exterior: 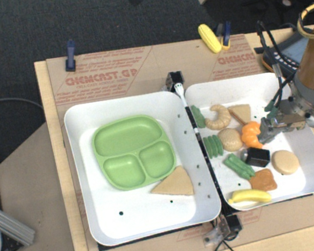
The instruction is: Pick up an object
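My gripper (267, 131) hangs low over the right bin (269, 82), its tip right against the right side of an orange fruit (250, 133). I cannot make out whether it holds the fruit. Around the fruit lie a round beige bun (229, 138), a black block (257, 157), a pale round cookie (284, 161) and a tan triangle (240, 114). A croissant (219, 117) sits toward the back of the bin. A banana (249, 197) lies at the bin's front edge beside a brown chunk (263, 180).
Green vegetable pieces (213, 145) line the right bin's left side. The left bin (89, 181) holds a green divided plate (133, 151) and a tan wedge (174, 183). A yellow clamp (209, 38) and a blue clamp (70, 56) grip the board's far edge.
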You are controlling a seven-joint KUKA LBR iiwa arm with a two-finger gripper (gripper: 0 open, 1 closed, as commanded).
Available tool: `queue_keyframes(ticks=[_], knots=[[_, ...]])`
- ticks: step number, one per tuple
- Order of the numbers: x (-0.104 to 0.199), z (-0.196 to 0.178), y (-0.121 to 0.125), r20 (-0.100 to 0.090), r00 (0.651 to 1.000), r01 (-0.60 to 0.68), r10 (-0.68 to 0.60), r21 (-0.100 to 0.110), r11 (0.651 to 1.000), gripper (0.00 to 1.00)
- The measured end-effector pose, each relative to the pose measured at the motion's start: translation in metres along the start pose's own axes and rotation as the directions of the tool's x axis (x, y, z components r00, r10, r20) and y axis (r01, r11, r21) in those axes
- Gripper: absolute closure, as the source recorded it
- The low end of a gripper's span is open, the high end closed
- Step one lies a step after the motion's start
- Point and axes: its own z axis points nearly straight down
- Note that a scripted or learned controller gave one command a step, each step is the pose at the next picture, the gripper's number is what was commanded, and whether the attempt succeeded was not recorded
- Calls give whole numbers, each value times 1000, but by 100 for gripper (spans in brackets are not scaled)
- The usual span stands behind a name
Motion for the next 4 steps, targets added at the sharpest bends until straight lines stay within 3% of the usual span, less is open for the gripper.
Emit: queue_keyframes(ticks=[4], knots=[[-4, -43, 2, 6, 1000, -6, 6, -15, 1000, 100]])
